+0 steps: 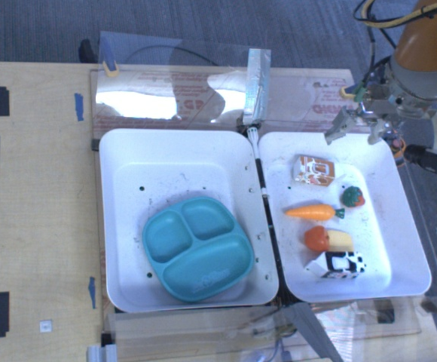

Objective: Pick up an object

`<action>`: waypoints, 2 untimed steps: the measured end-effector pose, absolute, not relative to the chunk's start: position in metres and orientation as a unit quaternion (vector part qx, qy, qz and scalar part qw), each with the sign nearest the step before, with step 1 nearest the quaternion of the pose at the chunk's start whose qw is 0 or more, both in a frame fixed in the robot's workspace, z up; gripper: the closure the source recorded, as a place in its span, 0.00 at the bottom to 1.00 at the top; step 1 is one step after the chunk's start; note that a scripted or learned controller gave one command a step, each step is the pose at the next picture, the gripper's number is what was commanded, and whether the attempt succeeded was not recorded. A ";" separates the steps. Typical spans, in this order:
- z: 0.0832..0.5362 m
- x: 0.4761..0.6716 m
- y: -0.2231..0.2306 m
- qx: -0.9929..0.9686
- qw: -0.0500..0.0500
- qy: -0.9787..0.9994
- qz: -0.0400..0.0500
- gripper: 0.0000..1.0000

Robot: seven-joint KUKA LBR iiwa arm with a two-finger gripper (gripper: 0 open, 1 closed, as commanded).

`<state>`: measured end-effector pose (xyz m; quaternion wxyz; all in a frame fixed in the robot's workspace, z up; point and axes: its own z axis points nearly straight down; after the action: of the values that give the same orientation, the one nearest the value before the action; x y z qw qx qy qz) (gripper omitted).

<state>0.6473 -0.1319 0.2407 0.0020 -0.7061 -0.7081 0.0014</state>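
Right bin (407,202) holds a carrot (310,212) mid-floor for picking; gripper (362,126) hovers spread open, nothing held, above its far edge.

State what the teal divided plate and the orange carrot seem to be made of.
Teal divided plate: probably moulded plastic, matte, with an even colour and soft rounded compartment edges. Orange carrot: likely toy plastic, smooth with a uniform colour, though rubber cannot be ruled out.

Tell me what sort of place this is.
Probably a robot lab's picking bench, not a kitchen: two white bins sit side by side, one holding toy food such as a carrot, with the gripper hanging above.
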 end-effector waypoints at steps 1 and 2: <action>0.140 0.610 -0.144 -0.697 0.005 -0.717 0.003 0.00; 0.086 0.609 -0.190 -0.675 -0.001 -0.738 -0.001 0.00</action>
<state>0.6086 -0.1901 0.0856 -0.0006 -0.6746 -0.7382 -0.0006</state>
